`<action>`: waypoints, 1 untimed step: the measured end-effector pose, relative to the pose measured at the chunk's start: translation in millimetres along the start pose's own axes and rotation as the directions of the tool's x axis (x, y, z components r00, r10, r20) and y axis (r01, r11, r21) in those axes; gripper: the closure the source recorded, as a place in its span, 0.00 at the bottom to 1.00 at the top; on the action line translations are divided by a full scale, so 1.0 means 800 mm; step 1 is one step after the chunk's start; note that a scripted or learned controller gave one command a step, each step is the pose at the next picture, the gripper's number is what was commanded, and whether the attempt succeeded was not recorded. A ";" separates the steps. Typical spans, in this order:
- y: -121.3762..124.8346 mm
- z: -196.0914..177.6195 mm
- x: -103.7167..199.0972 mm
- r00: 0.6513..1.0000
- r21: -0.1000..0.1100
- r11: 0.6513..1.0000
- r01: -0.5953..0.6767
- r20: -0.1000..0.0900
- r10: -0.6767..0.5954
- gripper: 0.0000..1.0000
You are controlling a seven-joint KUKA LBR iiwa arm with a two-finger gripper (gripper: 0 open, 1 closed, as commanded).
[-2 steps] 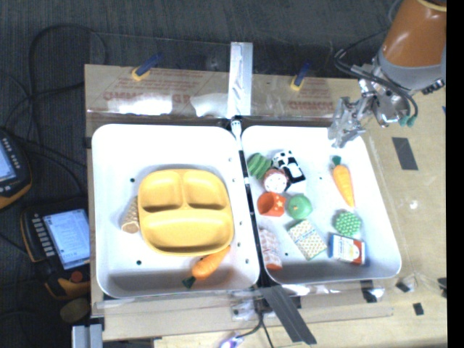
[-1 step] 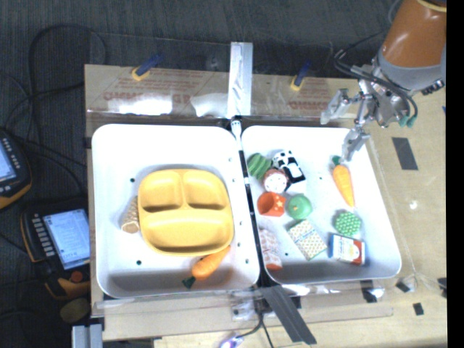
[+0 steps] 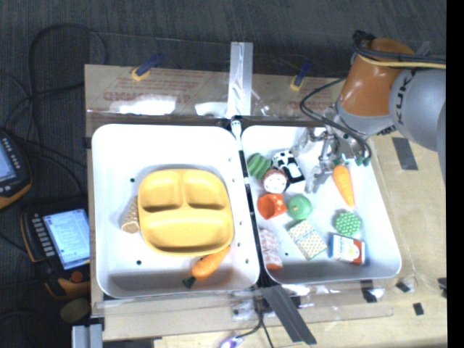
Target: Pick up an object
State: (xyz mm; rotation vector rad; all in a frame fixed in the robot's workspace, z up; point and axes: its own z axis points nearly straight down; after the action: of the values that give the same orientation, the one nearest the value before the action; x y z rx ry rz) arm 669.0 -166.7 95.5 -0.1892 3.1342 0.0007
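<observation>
0 objects are lifted yet: the gripper (image 3: 324,167) hangs low in the right bin (image 3: 384,245), beside a carrot (image 3: 344,184); its opening I cannot tell.

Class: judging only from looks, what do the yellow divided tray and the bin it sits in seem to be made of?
Yellow divided tray: probably moulded plastic, smooth with a slight sheen, rounded compartment ridges and even colour. Left bin: likely white plastic or coated metal, glossy, with soft reflections along its curved walls; the look alone cannot settle which.

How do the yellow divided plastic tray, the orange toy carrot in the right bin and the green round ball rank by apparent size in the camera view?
1. Yellow divided plastic tray
2. Orange toy carrot
3. Green round ball
</observation>
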 end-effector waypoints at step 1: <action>-0.062 0.007 0.099 0.999 0.006 0.999 -0.042 0.008 0.042 0.00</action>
State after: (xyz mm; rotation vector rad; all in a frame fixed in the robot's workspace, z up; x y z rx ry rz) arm 596.3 -225.7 89.7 -0.1235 3.1294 -0.0076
